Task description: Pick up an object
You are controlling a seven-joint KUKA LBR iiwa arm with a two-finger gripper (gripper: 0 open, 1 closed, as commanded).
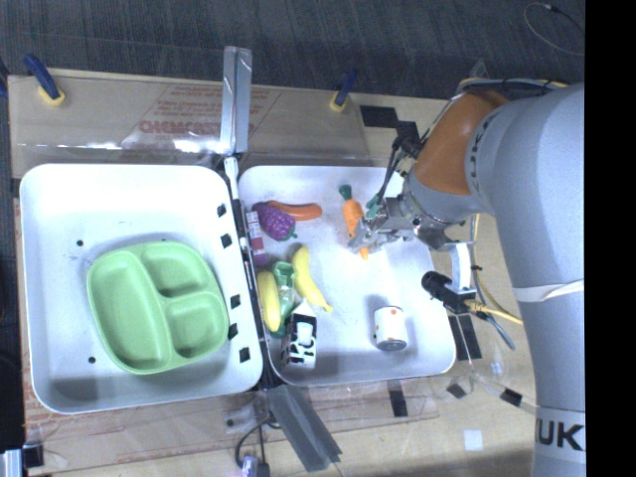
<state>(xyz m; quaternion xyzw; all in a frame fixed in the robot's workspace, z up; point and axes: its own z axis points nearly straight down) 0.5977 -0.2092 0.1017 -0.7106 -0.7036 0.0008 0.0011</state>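
Bins of smooth white plastic, shallow and round-cornered, are set side by side on a bench covered in brown board. The left bin [50, 266] is occupied by a pale green tray [157, 306], a rounded square moulded into three compartments, tilted slightly within the bin. The right bin [417, 361] is scattered with small toy items. Near its far wall a purple bunch of grapes [277, 222] with a knobbly surface is seen, and just behind it an elongated reddish-orange piece [298, 210] is laid. Against the dividing wall a yellow, smooth, oval item [268, 300] is placed, and just beside it a curved yellow banana [307, 279] lies at a slant, with a small green object [284, 284] wedged between the two. A black-and-white patterned block [301, 344] is found at the near edge of the bin. A short white cylinder [389, 328], marked with an orange spot, is seen lying on its side towards the near right corner, well apart from the rest.

A small carrot [352, 214], orange and tapered with a green top, is positioned near the far right of the same bin. The gripper [370, 235] is lowered right beside it, its metallic parts touching or overlapping the carrot's lower end. Whether the pincer is apart or together cannot be told from this angle. The arm [517, 197] is formed of smooth grey rounded casings, with a glossy orange band [449, 152] above the wrist.
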